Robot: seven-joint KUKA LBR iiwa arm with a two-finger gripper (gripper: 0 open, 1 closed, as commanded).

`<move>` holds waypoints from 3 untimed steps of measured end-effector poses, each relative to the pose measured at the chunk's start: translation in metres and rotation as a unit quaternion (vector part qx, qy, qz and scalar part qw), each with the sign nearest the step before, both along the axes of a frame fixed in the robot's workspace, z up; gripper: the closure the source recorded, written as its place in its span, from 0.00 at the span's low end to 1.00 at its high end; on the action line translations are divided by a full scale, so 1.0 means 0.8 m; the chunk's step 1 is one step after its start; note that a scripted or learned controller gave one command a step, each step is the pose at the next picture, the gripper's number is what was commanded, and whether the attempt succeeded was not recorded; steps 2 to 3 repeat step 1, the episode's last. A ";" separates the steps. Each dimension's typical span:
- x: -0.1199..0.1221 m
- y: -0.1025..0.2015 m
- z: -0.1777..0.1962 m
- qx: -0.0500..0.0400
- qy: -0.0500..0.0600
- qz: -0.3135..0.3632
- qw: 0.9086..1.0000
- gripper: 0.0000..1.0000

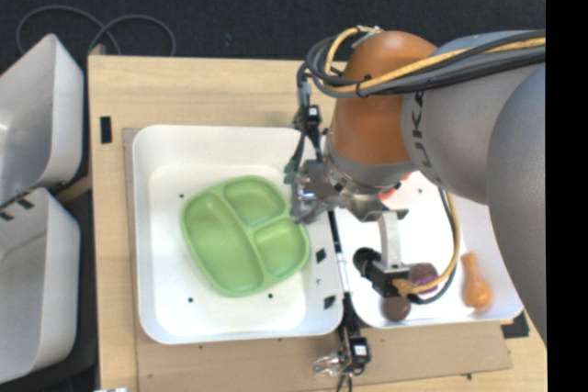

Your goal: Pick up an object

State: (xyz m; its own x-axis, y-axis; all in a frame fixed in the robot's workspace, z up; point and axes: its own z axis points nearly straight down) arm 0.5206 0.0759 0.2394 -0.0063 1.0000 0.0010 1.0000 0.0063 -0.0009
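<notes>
- The arm [432, 124] reaches in from the right, its orange band above the wrist sitting over the wall shared by the two white bins.
- The tool [303, 202] hangs at the right edge of the left bin [147, 225], just above or against the right rim of a green divided plate [243, 234] — contact cannot be judged from this angle.
- Whether the tool is released or clenched cannot be told; the wrist and its fittings hide that part, and nothing is seen grasped in it.
- The green plate lies flat in the middle of the left bin, turned at a slant, with three compartments: one long one on the left and two smaller ones on the right.
- In the right bin [478, 225], near its front edge, lies an orange carrot-shaped toy [475, 282], well apart from the tool.
- Left of the toy, also near the front of the right bin, a small dark purplish object [421, 274] sits beside a brown round one [397, 308]; they are too small and too shadowed to name.
- A yellow cable [450, 248] loops down from the arm over the right bin.
- Both bins rest on a pale wooden surface [115, 197].
</notes>
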 end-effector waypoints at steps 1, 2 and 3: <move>0.001 -0.003 0.001 0.000 -0.001 -0.002 1.000 0.00; 0.001 -0.003 0.001 0.000 -0.001 -0.002 1.000 0.00; 0.001 -0.003 0.001 0.000 -0.001 -0.002 1.000 0.00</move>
